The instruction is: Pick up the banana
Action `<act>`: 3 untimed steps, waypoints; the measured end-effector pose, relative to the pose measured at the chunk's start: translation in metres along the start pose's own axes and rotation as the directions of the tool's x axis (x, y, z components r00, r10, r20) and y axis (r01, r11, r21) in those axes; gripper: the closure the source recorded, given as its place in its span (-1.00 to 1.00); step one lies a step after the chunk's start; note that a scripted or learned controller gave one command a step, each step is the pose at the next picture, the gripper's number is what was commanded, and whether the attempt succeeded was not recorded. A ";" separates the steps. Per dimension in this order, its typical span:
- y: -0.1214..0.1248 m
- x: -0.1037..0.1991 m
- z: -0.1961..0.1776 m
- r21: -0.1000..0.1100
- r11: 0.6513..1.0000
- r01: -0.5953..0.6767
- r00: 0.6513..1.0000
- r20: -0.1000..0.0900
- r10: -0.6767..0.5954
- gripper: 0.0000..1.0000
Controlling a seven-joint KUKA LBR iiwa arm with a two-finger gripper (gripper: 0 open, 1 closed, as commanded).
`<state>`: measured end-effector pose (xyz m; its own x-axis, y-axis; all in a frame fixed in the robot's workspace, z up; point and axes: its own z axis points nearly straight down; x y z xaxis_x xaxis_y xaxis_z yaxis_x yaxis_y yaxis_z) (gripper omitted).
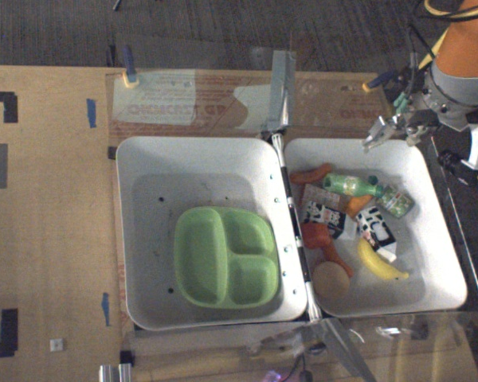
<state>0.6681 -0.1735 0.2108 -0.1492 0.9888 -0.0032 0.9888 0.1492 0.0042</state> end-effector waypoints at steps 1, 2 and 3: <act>-0.056 0.009 0.081 -0.002 0.999 -0.045 0.999 0.000 0.045 -1.00; -0.110 0.059 0.112 -0.001 0.999 -0.042 0.999 0.000 0.042 -1.00; -0.173 0.058 0.116 -0.018 0.983 0.184 0.983 0.012 -0.183 -1.00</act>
<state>0.4891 -0.1424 0.0936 -0.3280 0.9446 -0.0159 0.9443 0.3283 0.0217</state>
